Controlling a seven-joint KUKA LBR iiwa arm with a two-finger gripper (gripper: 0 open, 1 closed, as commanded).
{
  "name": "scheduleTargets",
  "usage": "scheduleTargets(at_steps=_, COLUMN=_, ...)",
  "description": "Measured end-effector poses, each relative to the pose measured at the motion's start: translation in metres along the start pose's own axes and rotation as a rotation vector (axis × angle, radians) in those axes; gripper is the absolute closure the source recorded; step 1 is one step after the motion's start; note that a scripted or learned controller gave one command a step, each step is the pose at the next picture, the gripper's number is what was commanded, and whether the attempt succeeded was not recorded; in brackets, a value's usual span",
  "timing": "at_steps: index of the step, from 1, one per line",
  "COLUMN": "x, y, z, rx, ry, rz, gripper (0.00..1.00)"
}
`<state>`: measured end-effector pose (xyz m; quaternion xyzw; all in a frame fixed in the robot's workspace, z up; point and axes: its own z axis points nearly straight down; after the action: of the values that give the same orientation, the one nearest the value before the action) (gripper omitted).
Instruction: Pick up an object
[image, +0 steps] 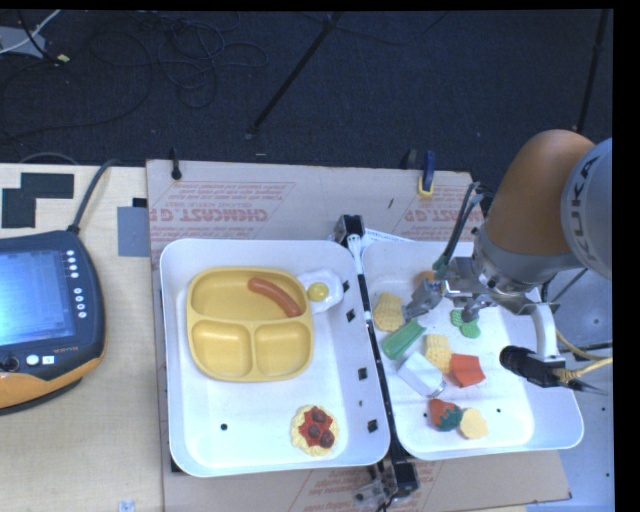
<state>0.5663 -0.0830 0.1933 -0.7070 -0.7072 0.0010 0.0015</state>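
The end effector hangs over the far part of the right bin, just above a green block; whether it grips anything cannot be told. Beside the block lie a round cracker, a yellow waffle piece, a red cube and a clear wrapper. In the left bin sits a yellow divided plate with a sausage in its far section, and a small pizza lies near the front. A tablet rests on the counter at the left.
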Motion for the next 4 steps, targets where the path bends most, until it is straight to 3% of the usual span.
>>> scheduleTargets(at_steps=1, x=-0.016, y=-0.036, z=0.095, rx=0.0, ry=-0.002, rz=0.0, gripper=0.0)
scheduleTargets(at_steps=2, x=-0.014, y=-0.088, z=0.105, rx=0.0, ry=0.001, rz=-0.001, gripper=0.0)
scheduleTargets(at_steps=3, x=-0.018, y=-0.088, z=0.096, rx=0.001, ry=0.001, rz=0.01, gripper=1.0)
scheduleTargets(at_steps=4, x=0.036, y=-0.05, z=0.002, rx=-0.008, ry=0.0, rz=-0.004, gripper=1.0)
